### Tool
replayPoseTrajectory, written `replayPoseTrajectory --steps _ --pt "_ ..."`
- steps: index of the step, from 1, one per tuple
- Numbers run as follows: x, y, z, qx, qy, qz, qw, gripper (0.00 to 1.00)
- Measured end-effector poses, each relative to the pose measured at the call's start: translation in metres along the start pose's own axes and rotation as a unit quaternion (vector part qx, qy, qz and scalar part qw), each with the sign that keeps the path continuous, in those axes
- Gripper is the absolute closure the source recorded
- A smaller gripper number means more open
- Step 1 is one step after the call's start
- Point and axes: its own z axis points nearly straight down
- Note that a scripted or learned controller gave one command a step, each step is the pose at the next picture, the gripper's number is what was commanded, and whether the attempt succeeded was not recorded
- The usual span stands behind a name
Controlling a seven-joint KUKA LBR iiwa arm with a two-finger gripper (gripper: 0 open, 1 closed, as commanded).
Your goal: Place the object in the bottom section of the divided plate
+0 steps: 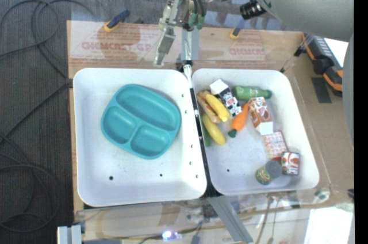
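Observation:
A teal divided plate [141, 120] with three compartments lies in the left white bin [86, 179], nothing on it. The toy foods sit in the right bin [299, 122]: yellow bananas [213, 117], an orange carrot [239, 118], a green bottle [252, 92], a small black-and-white carton [230, 101] and a red-and-white box [260, 112]. My gripper [172, 63] hangs above the back edge of the bench, over the seam between the two bins. Its fingers [163, 48] stand open with nothing between them. It is behind the plate and well clear of the foods.
A red can [291, 163], a dark round tin [268, 173] and a pink packet [275, 144] lie at the right bin's front right. Cardboard [109, 47] with yellow clamps runs behind the bins. Cables trail over the floor at left.

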Motion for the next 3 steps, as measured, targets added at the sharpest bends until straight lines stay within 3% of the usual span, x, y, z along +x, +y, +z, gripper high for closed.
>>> replayPoseTrajectory --steps 1,2,3 --pt "0.0116 0.0841 0.0218 -0.002 -0.001 -0.077 0.997 0.0" --pt "0.0112 0.0847 0.0132 -0.003 -0.002 -0.077 0.997 1.0" --pt "0.0113 0.0847 0.0134 -0.003 -0.002 -0.077 0.997 0.0"
